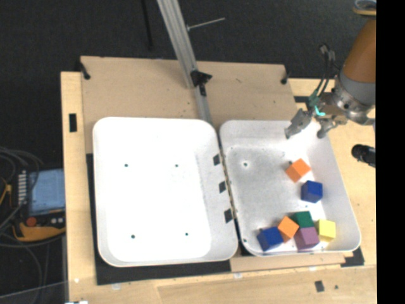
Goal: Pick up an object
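- Dark floor surrounds your wooden bench (pixel 158 84), which carries two white bins side by side.
- Your left bin (pixel 155 189) shows a bare white floor.
- Your right bin (pixel 266 170) holds every block: an orange block (pixel 298 170) and a blue block (pixel 311 191) sit apart near its right wall.
- Along its near edge you see a cluster: a second blue block (pixel 270 238), a second orange block (pixel 288 227), a green block (pixel 304 219), a purple block (pixel 307 237) and a yellow block (pixel 326 229).
- Your gripper (pixel 308 126) hangs over the bin's far right corner, fingers spread apart with nothing between them, well clear of the blocks.
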